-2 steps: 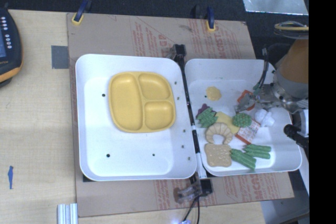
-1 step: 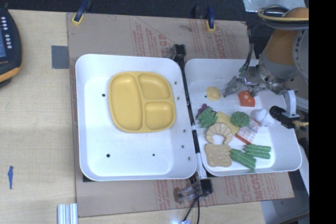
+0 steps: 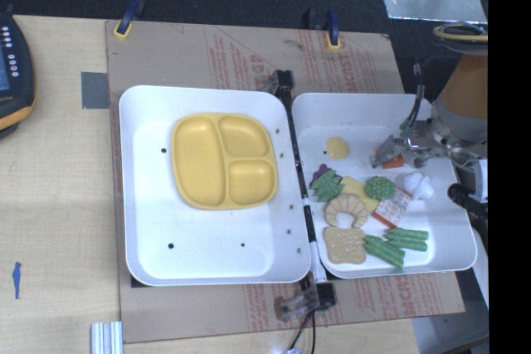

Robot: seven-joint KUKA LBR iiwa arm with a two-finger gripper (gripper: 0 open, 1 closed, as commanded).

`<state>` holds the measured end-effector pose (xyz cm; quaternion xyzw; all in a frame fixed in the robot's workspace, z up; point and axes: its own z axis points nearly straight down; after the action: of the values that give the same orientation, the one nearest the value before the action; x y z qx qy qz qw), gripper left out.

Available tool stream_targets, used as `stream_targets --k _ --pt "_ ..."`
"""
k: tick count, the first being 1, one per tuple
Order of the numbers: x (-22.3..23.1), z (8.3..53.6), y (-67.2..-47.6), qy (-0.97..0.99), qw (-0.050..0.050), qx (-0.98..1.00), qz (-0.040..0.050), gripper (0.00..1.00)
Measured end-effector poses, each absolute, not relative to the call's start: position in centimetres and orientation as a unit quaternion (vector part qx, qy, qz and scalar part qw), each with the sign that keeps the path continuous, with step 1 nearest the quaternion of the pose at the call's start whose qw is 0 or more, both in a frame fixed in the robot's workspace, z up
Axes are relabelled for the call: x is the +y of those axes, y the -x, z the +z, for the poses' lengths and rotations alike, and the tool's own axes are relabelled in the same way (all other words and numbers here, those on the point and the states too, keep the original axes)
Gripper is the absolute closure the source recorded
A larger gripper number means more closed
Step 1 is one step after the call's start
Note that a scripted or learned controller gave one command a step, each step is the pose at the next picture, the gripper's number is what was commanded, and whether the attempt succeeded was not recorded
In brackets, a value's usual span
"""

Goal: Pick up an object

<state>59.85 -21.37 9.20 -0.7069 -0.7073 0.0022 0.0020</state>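
The right-hand shallow white bin [image 3: 357,108] holds a cluster of small toy foods. A pale yellow round piece [image 3: 337,147] lies apart near the middle. Below it sit a purple-and-green bunch [image 3: 325,181], a green broccoli-like floret [image 3: 380,187], a tan ring-shaped pastry [image 3: 346,212], a tan slice of toast [image 3: 344,245], two green pod-shaped pieces [image 3: 396,244] and a white-and-red packet [image 3: 391,209], crowded together and partly touching.

A robotics lab test bench.
Two white bins [image 3: 207,261] sit on a cardboard sheet [image 3: 249,54] clamped to a wooden bench [image 3: 58,220] with blue and yellow clips [image 3: 126,19]; left of the bins lies a control pendant [image 3: 12,70], right of them a grey and orange arm [image 3: 465,95].
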Motion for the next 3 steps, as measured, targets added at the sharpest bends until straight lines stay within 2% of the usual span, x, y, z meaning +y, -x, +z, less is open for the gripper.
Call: stream_targets --k 1,2,3 --pt "-21.2 9.3 -61.8 0.705 -0.001 -0.709 0.0001 0.00" --pt "-21.3 10.3 -61.8 0.704 0.000 -0.710 0.0011 1.00" --pt "-21.3 16.8 -53.6 0.707 0.001 -0.707 0.0010 1.00"
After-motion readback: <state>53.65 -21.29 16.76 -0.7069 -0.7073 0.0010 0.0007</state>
